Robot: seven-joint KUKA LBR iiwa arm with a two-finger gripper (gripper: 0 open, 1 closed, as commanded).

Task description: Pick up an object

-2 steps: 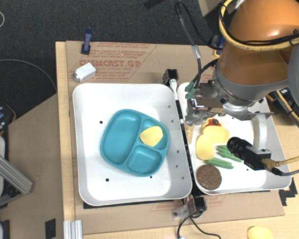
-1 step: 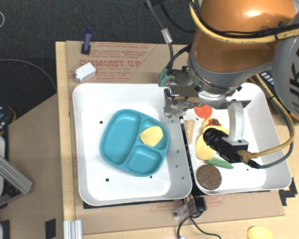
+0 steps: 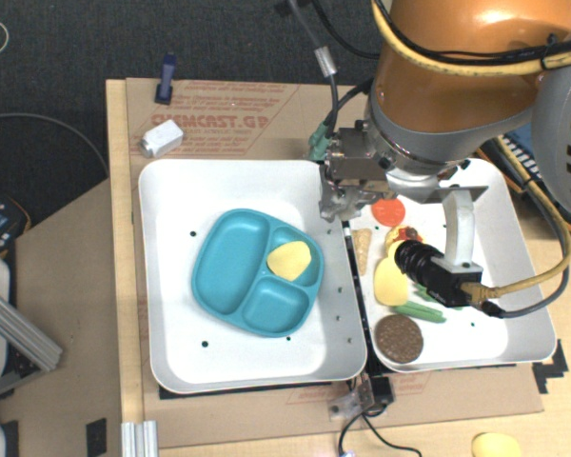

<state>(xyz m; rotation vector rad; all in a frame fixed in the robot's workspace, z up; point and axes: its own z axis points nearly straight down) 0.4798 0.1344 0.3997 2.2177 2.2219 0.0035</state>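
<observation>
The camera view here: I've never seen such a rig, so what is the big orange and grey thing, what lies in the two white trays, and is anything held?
One fixed camera looks down at a slant on a bench. The orange and grey bulk is a robot arm reaching in from the right; its gripper hangs over the seam between two shallow white bins. The left bin holds a blue divided plate with a pale yellow piece in one compartment. The right bin holds small toy foods: a red piece, a yellow piece, a green piece and a brown disc. I cannot see anything between the fingers.
</observation>
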